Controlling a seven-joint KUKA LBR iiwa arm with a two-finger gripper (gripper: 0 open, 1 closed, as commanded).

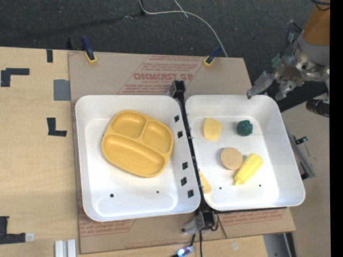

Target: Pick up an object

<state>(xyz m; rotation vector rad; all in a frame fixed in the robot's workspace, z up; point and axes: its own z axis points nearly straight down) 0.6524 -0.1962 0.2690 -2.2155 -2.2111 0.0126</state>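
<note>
The right bin (278, 197) holds a pale yellow wedge (212, 129), a small dark green lump (244, 127), a tan round disc (231, 158) and a yellow squeeze bottle (247, 168) lying tilted against the disc. A small orange-yellow piece (204, 183) lies by the bin's left wall. My gripper (267, 92) hangs above the right bin's far right corner, open, with nothing between its fingers. It is well above and behind the green lump.
The left bin (88, 197) holds a yellow divided plate (138, 142). A black divider with clips (185, 143) runs between the bins. Blue-and-yellow clamps (88, 51) (212, 55) pin the cardboard sheet at the back.
</note>
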